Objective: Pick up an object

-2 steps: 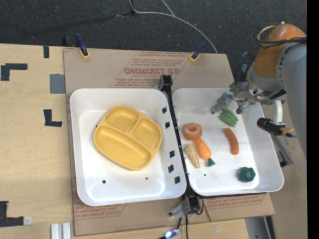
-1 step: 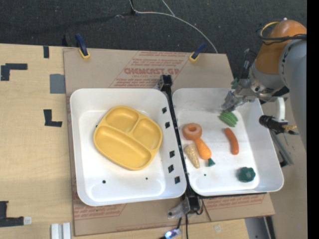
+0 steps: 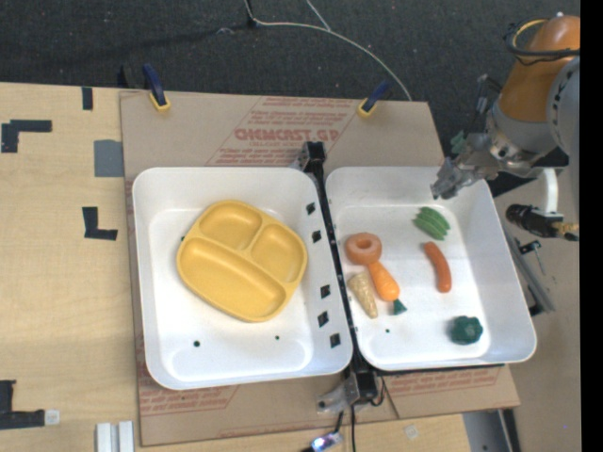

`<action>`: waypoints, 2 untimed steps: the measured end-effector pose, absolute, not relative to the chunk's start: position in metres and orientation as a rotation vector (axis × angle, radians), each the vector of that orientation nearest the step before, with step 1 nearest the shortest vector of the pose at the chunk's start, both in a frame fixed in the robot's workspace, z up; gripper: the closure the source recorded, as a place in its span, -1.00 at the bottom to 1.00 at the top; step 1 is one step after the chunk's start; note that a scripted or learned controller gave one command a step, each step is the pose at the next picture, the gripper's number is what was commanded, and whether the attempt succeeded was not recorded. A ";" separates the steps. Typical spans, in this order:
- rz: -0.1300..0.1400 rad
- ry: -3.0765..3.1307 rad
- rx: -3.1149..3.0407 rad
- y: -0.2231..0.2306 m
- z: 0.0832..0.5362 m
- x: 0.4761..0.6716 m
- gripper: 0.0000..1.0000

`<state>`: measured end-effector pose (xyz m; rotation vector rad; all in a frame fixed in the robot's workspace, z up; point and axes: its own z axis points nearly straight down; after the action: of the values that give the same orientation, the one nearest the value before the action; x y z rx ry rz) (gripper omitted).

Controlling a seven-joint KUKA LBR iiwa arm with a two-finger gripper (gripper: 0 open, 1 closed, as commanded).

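The right bin (image 3: 499, 252) holds several toy foods: a green ridged piece (image 3: 432, 221), a red sausage (image 3: 437, 266), an orange ring (image 3: 363, 248), a carrot (image 3: 383, 281), a pale corn cob (image 3: 365, 293) and a dark green broccoli piece (image 3: 464, 330). My gripper (image 3: 447, 183) hangs over the bin's far right part, just above and behind the green ridged piece. Nothing shows between its fingers.
A yellow divided plate (image 3: 243, 258) lies in the left bin (image 3: 155, 281). A black divider (image 3: 325, 243) runs between the bins. Blue and yellow clamps (image 3: 154, 88) hold the cardboard at the back. A white cable (image 3: 349, 40) arcs over the dark floor behind.
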<state>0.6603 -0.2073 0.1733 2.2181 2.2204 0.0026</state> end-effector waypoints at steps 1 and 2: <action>0.003 2.222 2.218 -0.207 0.207 0.661 1.00; 0.000 2.227 2.217 -0.162 0.216 0.646 1.00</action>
<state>0.6459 -0.1620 0.2162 2.2166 2.2267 -0.0002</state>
